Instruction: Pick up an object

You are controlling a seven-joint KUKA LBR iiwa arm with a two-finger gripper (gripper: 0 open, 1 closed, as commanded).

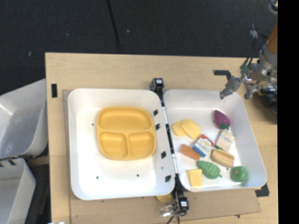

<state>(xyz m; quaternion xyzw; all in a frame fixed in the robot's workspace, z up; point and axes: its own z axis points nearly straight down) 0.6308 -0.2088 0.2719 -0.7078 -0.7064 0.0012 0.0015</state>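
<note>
The tool [236,88], fingers spread and gripping nothing, hangs over the right bin's [250,120] far right corner, above the purple eggplant [221,118].

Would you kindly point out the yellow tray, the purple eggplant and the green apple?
yellow tray [126,119], camera view, its large upper compartment.
purple eggplant [221,118], camera view, its body.
green apple [239,174], camera view, its middle.

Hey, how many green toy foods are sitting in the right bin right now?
2. The bumpy green vegetable lies near the front of the right bin, beside the yellow cheese wedge. The round green fruit sits in the front right corner. More could be hidden beneath others.
</note>
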